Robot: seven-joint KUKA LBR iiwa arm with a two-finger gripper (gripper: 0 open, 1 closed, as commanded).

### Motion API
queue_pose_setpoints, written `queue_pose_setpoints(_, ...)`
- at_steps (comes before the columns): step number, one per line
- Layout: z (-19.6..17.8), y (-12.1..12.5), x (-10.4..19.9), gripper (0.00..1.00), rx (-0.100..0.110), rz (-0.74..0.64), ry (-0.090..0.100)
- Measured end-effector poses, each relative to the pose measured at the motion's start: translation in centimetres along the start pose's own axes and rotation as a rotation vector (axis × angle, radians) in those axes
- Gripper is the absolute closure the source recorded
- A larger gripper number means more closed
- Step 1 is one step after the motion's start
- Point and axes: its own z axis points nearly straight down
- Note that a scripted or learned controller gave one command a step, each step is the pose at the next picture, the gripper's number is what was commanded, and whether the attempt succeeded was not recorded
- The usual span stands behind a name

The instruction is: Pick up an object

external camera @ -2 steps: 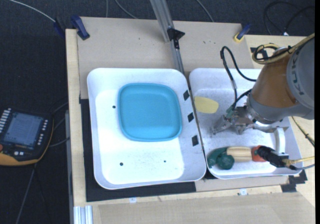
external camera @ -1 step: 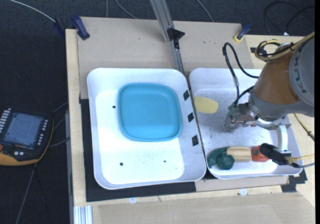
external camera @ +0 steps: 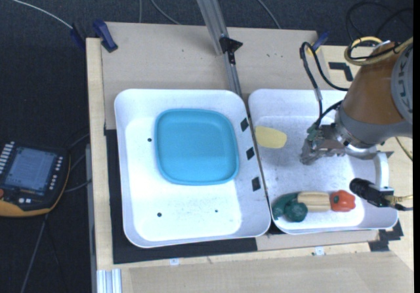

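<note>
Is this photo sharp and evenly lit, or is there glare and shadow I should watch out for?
In the camera view, light is soft and even; the white bins look bright without hard glare. The blue plate has a gentle sheen. The hand casts only a faint shadow on the right bin's floor. Small items like the yellow piece look slightly soft.

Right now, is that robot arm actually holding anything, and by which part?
Nothing is held. The tool hangs over a bare patch of the right bin, apart from the yellow piece and the toys along the near wall.
</note>
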Motion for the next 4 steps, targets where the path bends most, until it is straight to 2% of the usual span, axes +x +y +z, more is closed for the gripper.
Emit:
queue_pose_setpoints(2,-9.0,0.5,0.0,1.00,-0.001,0.000,0.000)
queue_pose_setpoints(4,-7.6,0.6,10.5,1.00,0.003,-0.004,0.002)
